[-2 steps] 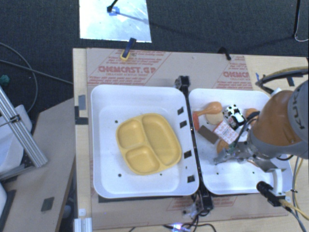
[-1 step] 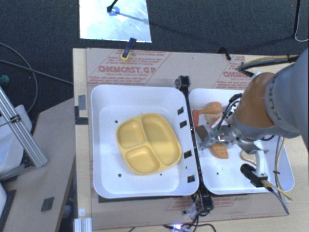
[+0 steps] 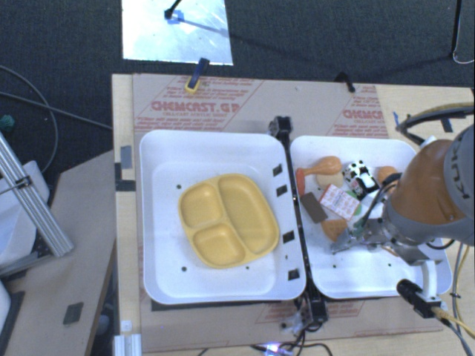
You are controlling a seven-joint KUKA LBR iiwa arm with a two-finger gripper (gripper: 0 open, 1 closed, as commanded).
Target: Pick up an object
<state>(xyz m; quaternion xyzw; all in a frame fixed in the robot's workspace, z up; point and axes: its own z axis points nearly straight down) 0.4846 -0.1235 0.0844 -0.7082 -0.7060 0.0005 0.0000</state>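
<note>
The right bin [image 3: 371, 280] holds several small objects. An orange drumstick-shaped piece [image 3: 322, 167] lies at the back left, with a black-and-white toy [image 3: 360, 176] beside it. A pink-and-white packet [image 3: 338, 199] and a dark brown block [image 3: 313, 208] lie in the middle. An orange wedge [image 3: 333, 228] sits just in front of them, and another orange piece [image 3: 386, 173] peeks out by the arm. My gripper [image 3: 349, 242] is low in the bin, right next to the orange wedge, and the arm's wrist covers most of it.
The left bin [image 3: 163, 273] holds a yellow divided plate [image 3: 226, 219]. A black clamp bar [image 3: 293, 199] runs between the bins. The grey arm with its orange band [image 3: 434, 184] covers the right bin's right side. A metal frame [image 3: 30, 199] stands at the far left.
</note>
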